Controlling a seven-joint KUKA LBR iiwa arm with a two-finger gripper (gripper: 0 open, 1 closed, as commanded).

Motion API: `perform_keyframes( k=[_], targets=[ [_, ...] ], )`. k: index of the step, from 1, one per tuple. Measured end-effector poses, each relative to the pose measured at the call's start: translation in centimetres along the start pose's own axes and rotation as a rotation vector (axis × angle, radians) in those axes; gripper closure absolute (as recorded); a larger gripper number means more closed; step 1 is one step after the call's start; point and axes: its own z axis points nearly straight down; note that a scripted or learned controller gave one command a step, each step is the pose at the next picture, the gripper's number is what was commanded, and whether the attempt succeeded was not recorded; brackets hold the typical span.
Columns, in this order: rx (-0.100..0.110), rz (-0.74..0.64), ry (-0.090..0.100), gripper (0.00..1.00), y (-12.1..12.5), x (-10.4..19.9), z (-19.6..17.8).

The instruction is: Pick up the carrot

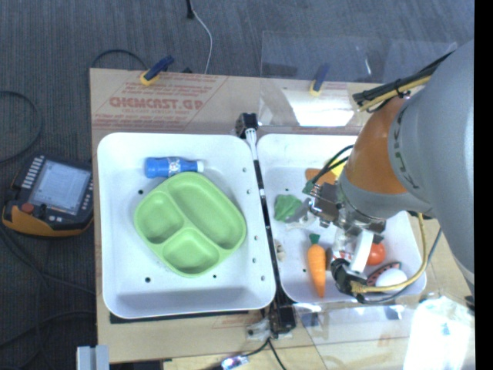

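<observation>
1. The carrot point(316, 270) lies flat on the floor of the right bin point(304, 149), in its near left part, close to the wall shared with the left bin point(117, 272).
2. Its long axis runs nearly straight from the far side to the near side. The green top is at the far end and the orange tip points at the bin's near rim.
3. The gripper point(344, 230) hangs just to the right of the carrot's green end and is not around it. The wrist hides it from above, so I cannot tell whether it is spread or closed.
4. A green leafy piece point(287, 206) lies just beyond the carrot, near the same wall.
5. A red round thing point(375, 254) and a white egg-shaped thing point(390, 276) lie to the carrot's right, past the gripper.
6. A yellow-orange thing point(321, 176) shows at the far edge of the wrist, partly covered.
7. In the left bin a green divided plate point(190, 222) sits in the middle, and a blue bottle point(172, 166) lies on its side just beyond it.
</observation>
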Motion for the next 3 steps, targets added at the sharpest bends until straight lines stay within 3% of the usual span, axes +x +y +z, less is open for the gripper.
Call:
perform_keyframes(
  k=[1,2,3],
  targets=[
    [-0.011,-0.174,0.012,0.0,3.3,-6.9,9.1],
    [-0.02,-0.174,0.009,1.0,3.6,-6.8,8.3],
    [-0.002,0.089,0.002,1.0,4.7,-1.0,-0.1]
  ],
)
